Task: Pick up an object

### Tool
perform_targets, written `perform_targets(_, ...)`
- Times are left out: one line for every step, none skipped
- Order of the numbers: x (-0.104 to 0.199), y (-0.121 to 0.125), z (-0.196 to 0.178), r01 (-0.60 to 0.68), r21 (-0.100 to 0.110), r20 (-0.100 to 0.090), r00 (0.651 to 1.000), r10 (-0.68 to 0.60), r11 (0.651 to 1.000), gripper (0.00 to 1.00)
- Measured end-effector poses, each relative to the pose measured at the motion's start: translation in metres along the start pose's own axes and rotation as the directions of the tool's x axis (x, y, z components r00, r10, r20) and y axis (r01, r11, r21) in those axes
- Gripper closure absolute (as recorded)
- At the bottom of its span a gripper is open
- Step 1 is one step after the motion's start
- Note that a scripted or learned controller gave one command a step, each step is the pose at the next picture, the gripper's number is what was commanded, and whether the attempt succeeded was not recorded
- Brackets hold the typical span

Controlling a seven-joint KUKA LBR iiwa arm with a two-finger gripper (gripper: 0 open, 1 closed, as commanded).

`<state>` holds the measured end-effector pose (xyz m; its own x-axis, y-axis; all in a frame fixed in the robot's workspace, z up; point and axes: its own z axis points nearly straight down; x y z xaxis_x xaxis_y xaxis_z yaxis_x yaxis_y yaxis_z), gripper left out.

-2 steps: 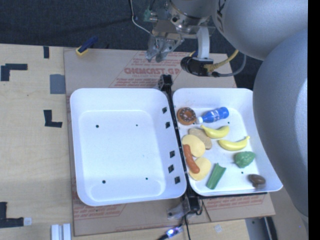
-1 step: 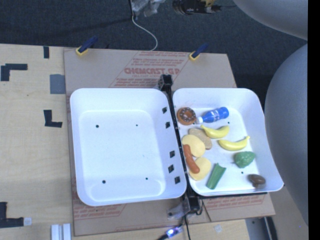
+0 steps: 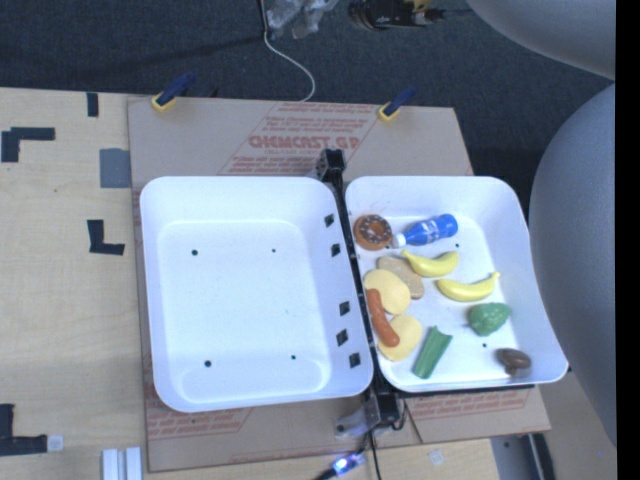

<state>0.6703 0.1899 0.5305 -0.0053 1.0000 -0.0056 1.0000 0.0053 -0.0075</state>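
Arm raised at right, nothing picked yet

We can't tell the gripper's state; grey arm (image 3: pixel 590 258) looms right of the right bin (image 3: pixel 505 196); nearest pickables lie left of it: banana (image 3: pixel 467 287), long axis left-right, green piece (image 3: pixel 489 318), blue bottle (image 3: pixel 430 230).

Smooth glossy white plastic bins (image 3: pixel 165 268) sit on matt brown cardboard (image 3: pixel 290 143) over pale wood bench (image 3: pixel 60 268).

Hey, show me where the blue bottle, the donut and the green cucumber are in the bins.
blue bottle (image 3: pixel 432 230): camera view, on the middle of its blue body.
donut (image 3: pixel 372 231): camera view, on its brown ring, in the right bin's far left corner.
green cucumber (image 3: pixel 432 352): camera view, on the middle of its length.
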Motion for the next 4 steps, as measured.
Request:
perform_targets(-0.009,-0.04,0.249,-0.006,0.016,0.002,1.0,0.006,1.0,1.0)
perform_targets(0.013,-0.083,0.197,0.001,-0.004,-0.006,1.0,-0.001,1.0,1.0)
perform_targets(0.046,0.002,0.21,-0.001,-0.005,-0.003,1.0,0.001,1.0,1.0)
perform_targets(0.046,-0.055,0.089,0.0,-0.014,-0.009,1.0,-0.001,1.0,1.0)
